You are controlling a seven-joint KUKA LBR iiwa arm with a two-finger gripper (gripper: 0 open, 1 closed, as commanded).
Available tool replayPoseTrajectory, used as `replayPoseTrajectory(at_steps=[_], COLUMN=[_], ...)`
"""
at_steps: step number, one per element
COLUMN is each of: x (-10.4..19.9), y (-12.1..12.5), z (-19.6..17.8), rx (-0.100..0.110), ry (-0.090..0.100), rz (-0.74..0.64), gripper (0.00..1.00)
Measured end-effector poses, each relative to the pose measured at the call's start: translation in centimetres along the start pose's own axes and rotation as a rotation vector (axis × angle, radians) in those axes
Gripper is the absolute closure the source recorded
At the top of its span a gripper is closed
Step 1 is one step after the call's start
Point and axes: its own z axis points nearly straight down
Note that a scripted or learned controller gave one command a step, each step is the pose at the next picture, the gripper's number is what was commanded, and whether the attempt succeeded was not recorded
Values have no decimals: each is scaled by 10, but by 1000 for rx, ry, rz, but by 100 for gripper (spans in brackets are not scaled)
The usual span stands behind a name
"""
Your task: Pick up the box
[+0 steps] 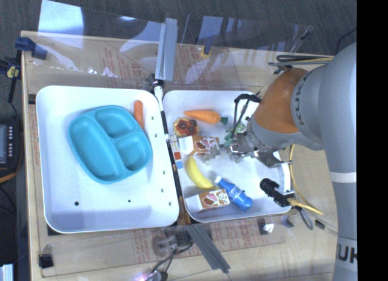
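The gripper is hovering low beside the small printed carton box; jaws' state unclear, nothing lifted.

My arm is a thick, smooth grey tube with a rounded orange band above the wrist. A thin black cable loops beside that band. White letters mark my grey casing near the lower edge.

Blue tray in white left bin; orange carrot, yellow banana, blue bottle, red/white printed box.
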Motion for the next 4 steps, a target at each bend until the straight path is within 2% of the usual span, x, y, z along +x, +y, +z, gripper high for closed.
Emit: replayPoseTrajectory(at_steps=[1, 2, 3, 4], x=[39, 40, 40, 30], y=[50, 50, 50, 86], z=[0, -10, -9, 0], rx=[-4, -3, -2, -4], ry=[0, 0, -1, -1], rz=[-73, -77, -77, -139], gripper=[0, 100, 0, 0])
